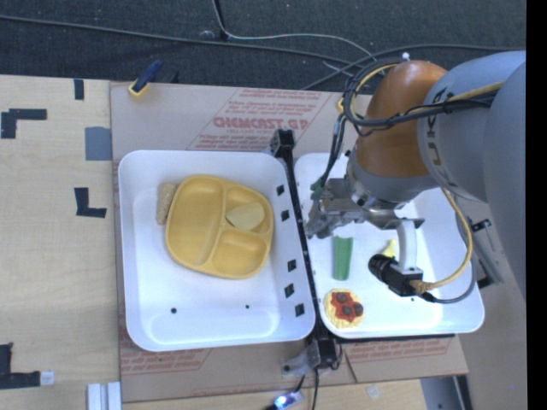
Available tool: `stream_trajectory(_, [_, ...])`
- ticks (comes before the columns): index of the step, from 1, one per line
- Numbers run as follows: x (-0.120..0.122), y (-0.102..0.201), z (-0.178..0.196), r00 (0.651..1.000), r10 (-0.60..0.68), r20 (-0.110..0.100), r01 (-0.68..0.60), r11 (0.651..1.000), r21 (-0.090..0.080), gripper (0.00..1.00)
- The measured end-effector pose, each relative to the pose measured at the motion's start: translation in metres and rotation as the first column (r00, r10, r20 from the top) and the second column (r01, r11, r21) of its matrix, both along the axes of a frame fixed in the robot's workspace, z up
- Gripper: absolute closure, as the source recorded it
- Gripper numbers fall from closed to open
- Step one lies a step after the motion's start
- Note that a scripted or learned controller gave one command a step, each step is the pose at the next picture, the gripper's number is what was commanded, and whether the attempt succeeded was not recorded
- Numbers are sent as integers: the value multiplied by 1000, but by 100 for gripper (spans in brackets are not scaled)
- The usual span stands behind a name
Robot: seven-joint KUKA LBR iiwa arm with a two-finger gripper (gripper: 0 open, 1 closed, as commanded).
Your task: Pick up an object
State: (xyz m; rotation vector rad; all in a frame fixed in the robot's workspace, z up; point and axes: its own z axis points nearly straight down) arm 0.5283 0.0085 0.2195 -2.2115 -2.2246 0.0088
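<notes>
My tool (335, 220) hangs above the green block (343, 257).
Finger state: I cannot tell; a descent could nudge it aside.

Pincer (329, 220) fingers and right bin (453, 314) partly behind arm (427, 135)

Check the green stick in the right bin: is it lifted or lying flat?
Lying flat. The green stick rests on the right bin floor, below the hand, above the small pizza toy.
</notes>
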Motion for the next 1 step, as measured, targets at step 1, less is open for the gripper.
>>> stream_trajectory(1, [12,49,-13,1000,-1,1,1,1000,-1,100])
